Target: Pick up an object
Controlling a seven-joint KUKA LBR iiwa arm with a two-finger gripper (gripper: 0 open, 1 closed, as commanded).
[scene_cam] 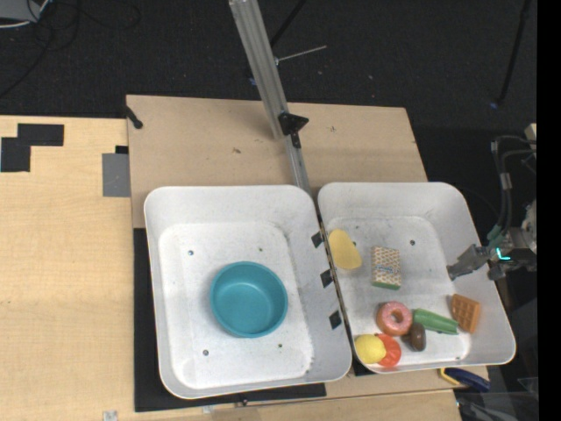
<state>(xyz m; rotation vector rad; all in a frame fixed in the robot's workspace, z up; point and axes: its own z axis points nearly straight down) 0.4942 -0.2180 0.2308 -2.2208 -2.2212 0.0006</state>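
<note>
My gripper (465, 265) sits at the right rim of the right-hand shallow white bin (412, 198), just over its edge and above none of the objects yet; it looks dark and small from here, and I cannot tell how it is set. Nothing is between it that I can see, so I judge the pick has not begun: the approach is under way at most, and the descent, the grasp and the lift are all left.

The candidates all lie in that right bin. Nearest to me is the small orange waffle-shaped toy (466, 311), close to the right wall. Just left of it lies the green elongated toy vegetable (436, 322), touching or nearly touching the pink-iced toy doughnut (394, 318) and the small dark brown toy piece (416, 338). At the front wall sit the yellow rounded toy fruit (369, 348) and the red toy piece (390, 353), pressed together. Farther back, the yellow lemon-like toy (344, 250) rests by the left wall, with the tan and green patterned block (386, 267) standing apart near the middle.

The left-hand shallow white bin (175, 209) on the worktop holds a teal plastic bowl (249, 299), well apart from me
</note>
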